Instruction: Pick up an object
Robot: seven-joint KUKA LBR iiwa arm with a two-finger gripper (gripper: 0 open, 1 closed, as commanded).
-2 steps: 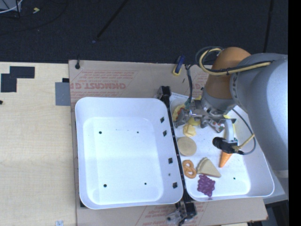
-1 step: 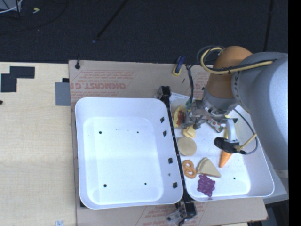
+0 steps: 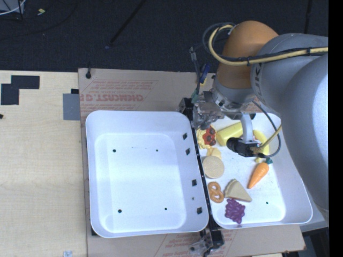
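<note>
Camera view is showing the grey arm (image 3: 292, 71) reaching in from the right, its orange band (image 3: 246, 44) sitting over the far edge of the right bin (image 3: 300, 208). The gripper (image 3: 205, 123) is hanging at that bin's far left corner, close to the wall it shares with the left bin (image 3: 139, 170). From this angle the wrist is covering the tool, so whether it is apart or together cannot be told. Nothing is showing as clamped in it.

All the loose objects are lying in the right bin:
- A small red piece (image 3: 210, 136) is lying just near of the gripper, on a yellow scrap; contact with the tool cannot be told.
- A yellow banana (image 3: 229, 130) is lying right of the red piece, partly under the robot's hardware.
- A round tan cracker (image 3: 214, 167) is resting near the shared wall, on the near side of the red piece.
- A pretzel (image 3: 215, 191) is lying nearer again, just beside the same wall.
- A tan wedge (image 3: 237, 190) is sitting right of the pretzel, close to it.
- A purple grape cluster (image 3: 235, 210) is lying nearest of all, just below the wedge.
- An orange carrot (image 3: 258, 174) is lying tilted, right of the cracker and apart from it.

Both bins are sitting on a cardboard sheet (image 3: 134, 92) on the pale bench (image 3: 37, 170).
</note>
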